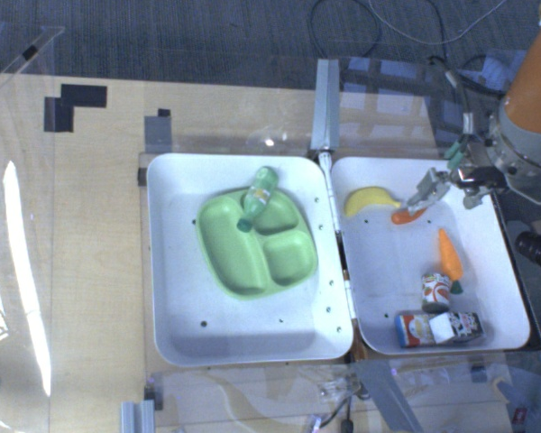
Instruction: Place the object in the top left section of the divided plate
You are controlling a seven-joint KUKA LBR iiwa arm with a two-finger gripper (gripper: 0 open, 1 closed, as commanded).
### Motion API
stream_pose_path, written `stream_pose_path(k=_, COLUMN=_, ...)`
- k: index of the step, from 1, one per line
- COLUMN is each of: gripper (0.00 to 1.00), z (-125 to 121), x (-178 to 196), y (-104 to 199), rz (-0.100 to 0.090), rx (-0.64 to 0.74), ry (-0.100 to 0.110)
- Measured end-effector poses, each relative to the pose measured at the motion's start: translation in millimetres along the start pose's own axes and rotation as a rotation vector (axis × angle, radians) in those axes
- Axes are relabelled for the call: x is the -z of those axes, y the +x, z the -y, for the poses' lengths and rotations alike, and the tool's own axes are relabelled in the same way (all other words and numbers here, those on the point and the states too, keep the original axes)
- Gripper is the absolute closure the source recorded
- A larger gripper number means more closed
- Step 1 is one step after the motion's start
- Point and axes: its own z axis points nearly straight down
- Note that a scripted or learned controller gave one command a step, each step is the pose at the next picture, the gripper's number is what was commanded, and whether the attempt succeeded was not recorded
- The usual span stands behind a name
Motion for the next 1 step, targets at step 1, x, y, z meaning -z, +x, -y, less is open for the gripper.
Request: stream_pose_path(k=1, gripper=0.00, z=41.3, x=-82.7, y=-33.9, rz=-0.002, rx=0.001, ry=0.005)
